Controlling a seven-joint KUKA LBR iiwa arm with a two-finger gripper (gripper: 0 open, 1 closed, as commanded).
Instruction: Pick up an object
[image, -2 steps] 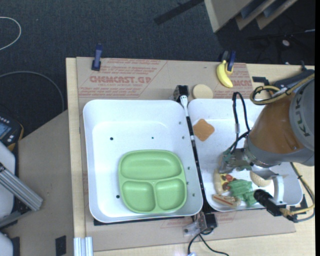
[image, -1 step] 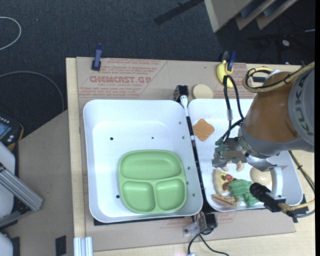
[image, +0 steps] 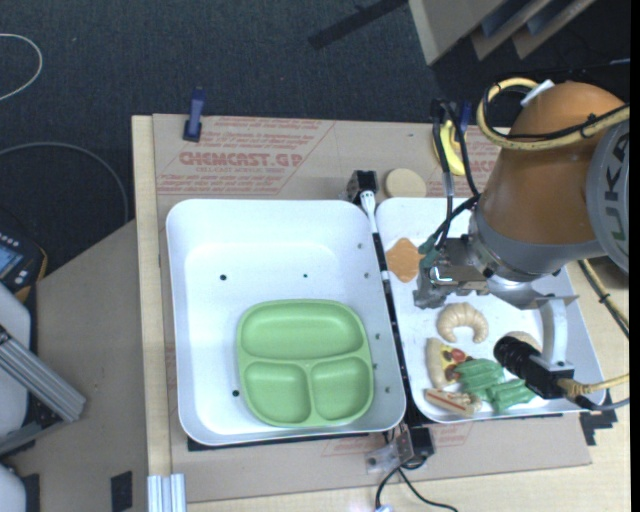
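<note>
Board printed CHEMCAST GP, green tray

Red print on the brown board reads "CHEMCAST GP" -- smaller lines under it are too blurred. Grey arm shows cut-off letters -- probably "UK".

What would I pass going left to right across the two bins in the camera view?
green divided plate → orange round snack → croissant. The food pile in front of the croissant overlaps it sideways, so it is left out.
</note>
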